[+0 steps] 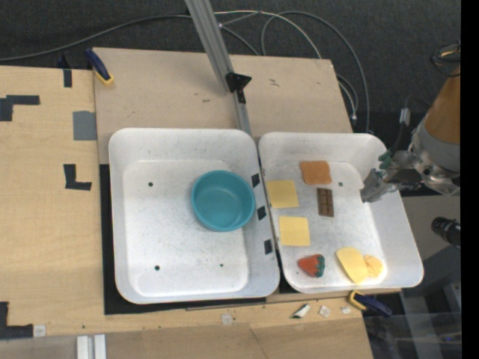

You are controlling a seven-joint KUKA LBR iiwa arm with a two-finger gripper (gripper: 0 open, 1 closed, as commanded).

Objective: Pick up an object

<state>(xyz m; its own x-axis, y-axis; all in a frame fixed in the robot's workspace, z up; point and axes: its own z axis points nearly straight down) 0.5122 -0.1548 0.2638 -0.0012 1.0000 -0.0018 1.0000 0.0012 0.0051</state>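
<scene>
Objects for picking lie in the right bin (389,223): two yellow squares (283,194), a brown bar (325,201), an orange piece (315,172). The gripper (374,188) hovers at that bin's right edge, nothing between its fingers; whether they are parted I cannot tell. Judged step: approach; next, move left and descend.

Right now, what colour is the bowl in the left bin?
The bowl is teal blue, inside and out, seen plainly in the overhead camera view.

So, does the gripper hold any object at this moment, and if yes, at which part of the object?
Nothing is held. The gripper hangs over the right edge of the right bin, apart from the objects inside; the nearest, a brown bar, lies untouched.
</scene>
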